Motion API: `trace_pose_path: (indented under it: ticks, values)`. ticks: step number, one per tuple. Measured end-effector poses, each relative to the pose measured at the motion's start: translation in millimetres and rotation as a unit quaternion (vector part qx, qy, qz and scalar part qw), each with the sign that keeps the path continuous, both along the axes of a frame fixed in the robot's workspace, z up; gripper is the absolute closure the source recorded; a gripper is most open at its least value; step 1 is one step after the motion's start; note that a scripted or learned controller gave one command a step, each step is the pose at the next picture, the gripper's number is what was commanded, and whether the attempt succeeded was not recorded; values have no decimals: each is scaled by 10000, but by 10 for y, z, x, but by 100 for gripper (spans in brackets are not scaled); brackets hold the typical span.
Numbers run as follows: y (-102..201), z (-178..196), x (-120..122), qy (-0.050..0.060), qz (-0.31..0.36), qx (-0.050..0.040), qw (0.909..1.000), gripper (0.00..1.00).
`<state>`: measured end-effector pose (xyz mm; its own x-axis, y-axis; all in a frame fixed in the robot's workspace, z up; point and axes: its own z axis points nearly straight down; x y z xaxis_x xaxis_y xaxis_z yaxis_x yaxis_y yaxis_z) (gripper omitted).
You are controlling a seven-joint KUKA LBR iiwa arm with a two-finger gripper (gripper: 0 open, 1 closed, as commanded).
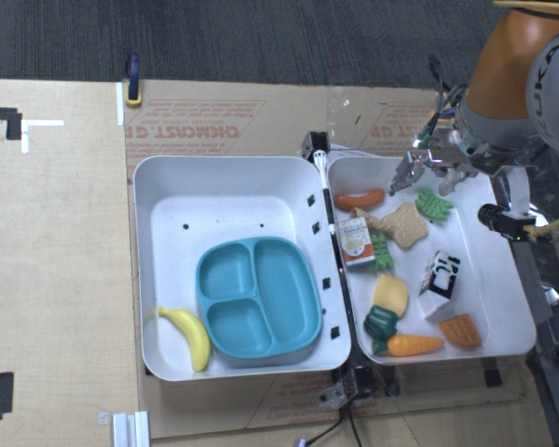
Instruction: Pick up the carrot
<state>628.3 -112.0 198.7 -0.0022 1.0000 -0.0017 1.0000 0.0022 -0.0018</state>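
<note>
The carrot (415, 345) is orange and lies on its side at the front edge of the right bin (503, 287), with a dark green toy (380, 324) touching its left end. My gripper (421, 181) hangs over the back of that bin, far from the carrot. Its fingers are spread open with nothing between them. A green leafy piece (434, 204) lies just below it to the right, and a red sausage (359, 197) sits to its left.
The right bin also holds a juice carton (355, 238), a tan cracker (402, 223), a yellow block (390, 295), a black-and-white piece (442, 273) and an orange wedge (460, 331). In the left bin (168, 212) are a teal divided plate (258, 296) and a banana (191, 335).
</note>
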Motion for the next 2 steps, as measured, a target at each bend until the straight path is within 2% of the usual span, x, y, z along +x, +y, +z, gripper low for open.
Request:
trace_pose_path:
  ticks: [1, 2]
  values:
    - [91, -41, -506, 5, 1106, 7, 9939, 0]
    - [49, -779, -912, 2, 1454, 9, 9894, 0]
